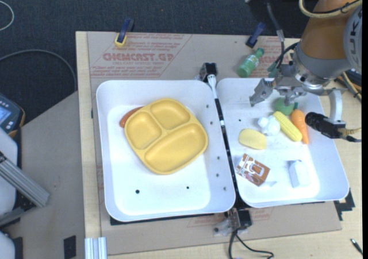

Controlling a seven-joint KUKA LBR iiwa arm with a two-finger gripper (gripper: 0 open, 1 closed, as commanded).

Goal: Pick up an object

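Nearest candidate for pickup: a green item [283, 104] in the right bin [322, 192], upper part, largely hidden by the gripper [280, 92] directly above it; its shape and long axis cannot be made out. The fingers [260, 92] are spread apart and nothing is seen between them, so nothing is held. A descent looks like the move called for, judged from the overlap alone. Just below the green item lie one corn cob [287, 125] and one carrot [300, 124], side by side, long axes running from upper left to lower right. Beside the cob: one small white lump [267, 124]. Further down: one yellow piece [252, 138], one brown packet [252, 169], one grey block [295, 173]. Left bin [112, 154]: one yellow divided tray [165, 135] resting over one red item [127, 116]. On the bench beyond the bins: one green bottle [249, 63].
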